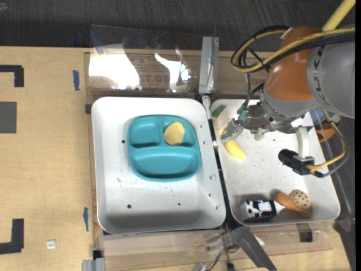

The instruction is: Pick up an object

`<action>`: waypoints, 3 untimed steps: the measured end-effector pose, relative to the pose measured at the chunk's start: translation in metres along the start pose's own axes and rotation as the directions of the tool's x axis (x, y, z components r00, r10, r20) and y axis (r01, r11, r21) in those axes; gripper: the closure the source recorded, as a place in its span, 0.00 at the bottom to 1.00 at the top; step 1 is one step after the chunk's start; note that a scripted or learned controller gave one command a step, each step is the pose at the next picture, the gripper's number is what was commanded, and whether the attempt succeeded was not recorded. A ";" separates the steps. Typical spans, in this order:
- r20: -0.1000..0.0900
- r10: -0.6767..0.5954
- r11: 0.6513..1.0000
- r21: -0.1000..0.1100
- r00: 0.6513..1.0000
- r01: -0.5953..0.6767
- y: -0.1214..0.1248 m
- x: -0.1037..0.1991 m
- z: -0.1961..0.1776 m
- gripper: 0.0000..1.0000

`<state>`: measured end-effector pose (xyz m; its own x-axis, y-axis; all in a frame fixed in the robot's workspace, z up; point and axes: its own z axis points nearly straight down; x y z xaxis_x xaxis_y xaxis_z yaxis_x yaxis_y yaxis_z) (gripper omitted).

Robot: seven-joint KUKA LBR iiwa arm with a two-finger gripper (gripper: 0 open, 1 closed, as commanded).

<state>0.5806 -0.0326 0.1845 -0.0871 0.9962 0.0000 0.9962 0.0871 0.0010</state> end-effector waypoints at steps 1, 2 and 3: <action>0.002 -0.267 0.964 -0.004 0.964 0.267 0.001 0.016 -0.058 0.00; -0.002 -0.381 0.925 0.004 0.925 0.381 -0.037 0.029 0.001 0.00; -0.001 -0.380 0.925 0.001 0.925 0.380 -0.036 0.028 0.000 0.00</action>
<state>0.5424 -0.0073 0.1845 -0.4590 0.8884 0.0004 0.8884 0.4590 0.0004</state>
